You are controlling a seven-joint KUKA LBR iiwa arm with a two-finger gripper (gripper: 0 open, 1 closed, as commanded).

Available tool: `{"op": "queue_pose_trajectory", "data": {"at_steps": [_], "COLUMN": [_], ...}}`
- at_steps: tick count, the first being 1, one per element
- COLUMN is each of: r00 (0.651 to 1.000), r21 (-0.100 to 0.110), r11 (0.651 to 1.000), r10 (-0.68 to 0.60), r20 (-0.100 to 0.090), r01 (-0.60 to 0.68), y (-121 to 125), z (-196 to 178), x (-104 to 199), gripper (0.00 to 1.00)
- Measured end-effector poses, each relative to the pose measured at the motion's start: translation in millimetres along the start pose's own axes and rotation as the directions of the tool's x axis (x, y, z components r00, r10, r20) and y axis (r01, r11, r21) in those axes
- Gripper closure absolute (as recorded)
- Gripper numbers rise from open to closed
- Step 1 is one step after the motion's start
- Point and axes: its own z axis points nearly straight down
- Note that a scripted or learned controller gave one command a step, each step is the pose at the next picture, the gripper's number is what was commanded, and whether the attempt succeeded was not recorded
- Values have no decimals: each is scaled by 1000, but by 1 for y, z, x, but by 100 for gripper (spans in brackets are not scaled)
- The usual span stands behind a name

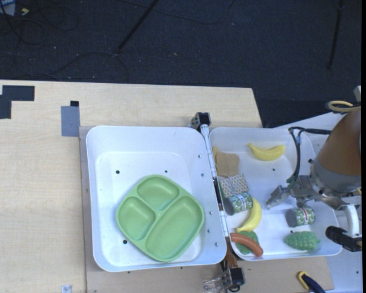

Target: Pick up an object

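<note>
Overhead, the arm [344, 148] is reaching in from the right over the right bin [274, 136], its orange band sitting above a grey wrist. The gripper [291, 194] is hanging low over the bin floor with its two fingers spread apart; one finger [276, 195] is pointing left toward the bin's middle, and nothing is showing between them. Just below the gripper, a small green-and-white cylinder [301, 216] is lying on its side, close to the fingers but apart from them. A bumpy green object [302, 241] is resting near the bin's front right corner. Toward the back wall a yellow banana [266, 151] is lying curved. Along the left side of that bin, a tan block [227, 162] is sitting behind a patterned box [233, 185], which is lying just above a small can [236, 202]. A second banana [251, 216] is lying beside the can, and an orange-red carrot-like piece [247, 242] is lying at the front, touching something green. Meanwhile the left bin [110, 145] is bearing a green divided plate [160, 217] with three compartments.
</note>
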Motion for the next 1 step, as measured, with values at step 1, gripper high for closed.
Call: {"op": "queue_pose_trajectory", "data": {"at_steps": [1], "r00": [1000], "r21": [-12], "r11": [1000], "r10": [-2], "r20": [4], "r01": [2], "y": [-45], "z": [13], "x": [29], "gripper": [0]}}
